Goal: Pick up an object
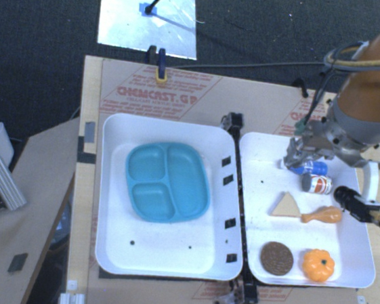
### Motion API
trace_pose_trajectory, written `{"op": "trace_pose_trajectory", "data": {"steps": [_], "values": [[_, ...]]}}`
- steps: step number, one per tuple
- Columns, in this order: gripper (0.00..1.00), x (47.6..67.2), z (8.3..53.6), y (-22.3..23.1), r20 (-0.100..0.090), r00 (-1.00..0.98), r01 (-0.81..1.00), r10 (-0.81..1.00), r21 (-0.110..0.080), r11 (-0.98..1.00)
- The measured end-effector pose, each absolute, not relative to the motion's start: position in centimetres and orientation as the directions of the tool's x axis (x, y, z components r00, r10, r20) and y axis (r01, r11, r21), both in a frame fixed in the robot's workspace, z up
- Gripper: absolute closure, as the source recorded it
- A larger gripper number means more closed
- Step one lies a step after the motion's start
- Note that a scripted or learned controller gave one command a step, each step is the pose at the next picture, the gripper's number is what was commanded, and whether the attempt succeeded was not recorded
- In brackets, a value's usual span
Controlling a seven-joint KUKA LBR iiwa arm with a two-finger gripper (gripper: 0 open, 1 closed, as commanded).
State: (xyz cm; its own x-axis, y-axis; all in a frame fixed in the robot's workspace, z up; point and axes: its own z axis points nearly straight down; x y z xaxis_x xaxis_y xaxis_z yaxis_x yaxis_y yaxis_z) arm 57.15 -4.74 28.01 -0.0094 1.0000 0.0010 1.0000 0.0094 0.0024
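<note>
Blue object (311, 168): a small blue and white item lying in the right bin, at the claw's tips and touching or nearly touching them; it pokes out to the right from under the claw, and contact cannot be settled from this slant.
Can (318, 184): a little white tin with a red label, lying on its side just below and slightly right of the claw, right next to the blue object.
Claw (296, 158): lowered into the upper part of the right bin, pointing down at the bin floor; whether it is released or clenched cannot be told, since the wrist hides the tips.
Wedge (285, 206): a pale tan triangle flat on the bin floor, below the claw and apart from it.
Drumstick (322, 215): an orange-brown piece lying sideways, below and right of the claw, just right of the wedge.
Cookie (277, 258): a brown disc, well below the claw near the bin's front edge.
Pumpkin (318, 265): small and orange, well below and right of the claw, beside the cookie.
Right bin (265, 150): white, shallow; the claw hangs inside it.
Left bin (113, 194): white, to the claw's left.
Blue tray (167, 181): a divided plate in the left bin, well left of the claw.
Arm (375, 80): grey with an orange band, above and right of the claw.
</note>
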Motion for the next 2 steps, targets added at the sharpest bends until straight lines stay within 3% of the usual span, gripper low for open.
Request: {"op": "trace_pose_trajectory", "data": {"steps": [2], "values": [[1.00, 55.0, 25.0, 6.9, 0.002, -0.010, 1.000, 1.000, 0.000, 0.010]]}}
